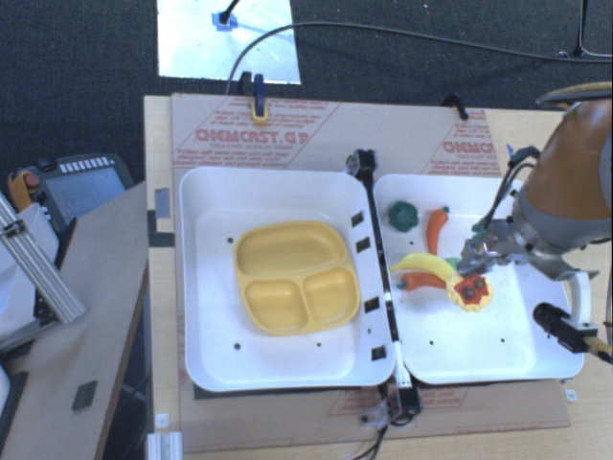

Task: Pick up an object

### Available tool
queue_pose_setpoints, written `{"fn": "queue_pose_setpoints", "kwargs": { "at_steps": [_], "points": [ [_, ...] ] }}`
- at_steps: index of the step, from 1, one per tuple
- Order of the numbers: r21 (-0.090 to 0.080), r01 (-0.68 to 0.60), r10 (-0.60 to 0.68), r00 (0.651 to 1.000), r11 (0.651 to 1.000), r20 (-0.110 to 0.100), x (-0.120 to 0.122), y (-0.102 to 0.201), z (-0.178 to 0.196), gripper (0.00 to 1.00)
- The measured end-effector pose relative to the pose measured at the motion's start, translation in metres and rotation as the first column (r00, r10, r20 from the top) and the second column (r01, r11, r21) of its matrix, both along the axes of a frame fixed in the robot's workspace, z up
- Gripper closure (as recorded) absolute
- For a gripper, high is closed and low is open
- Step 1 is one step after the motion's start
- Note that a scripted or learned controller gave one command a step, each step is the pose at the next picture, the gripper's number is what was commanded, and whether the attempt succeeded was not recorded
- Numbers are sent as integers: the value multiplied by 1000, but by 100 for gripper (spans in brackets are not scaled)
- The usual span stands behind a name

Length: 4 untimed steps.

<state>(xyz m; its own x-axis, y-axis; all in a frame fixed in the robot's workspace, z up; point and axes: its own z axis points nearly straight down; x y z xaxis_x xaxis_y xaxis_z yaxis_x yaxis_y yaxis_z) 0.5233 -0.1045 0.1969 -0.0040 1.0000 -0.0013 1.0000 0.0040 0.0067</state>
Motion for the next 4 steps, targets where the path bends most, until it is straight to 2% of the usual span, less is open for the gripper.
{"fn": "queue_pose_setpoints", "kwargs": {
  "at_steps": [1,3,4],
  "points": [
    [0,-1,1,1000,1000,0,9,4,47,100],
    [4,-6,6,1000,1000,-6,8,119,26,100],
    [4,-7,7,1000,1000,-5,3,176,37,100]
  ]
}}
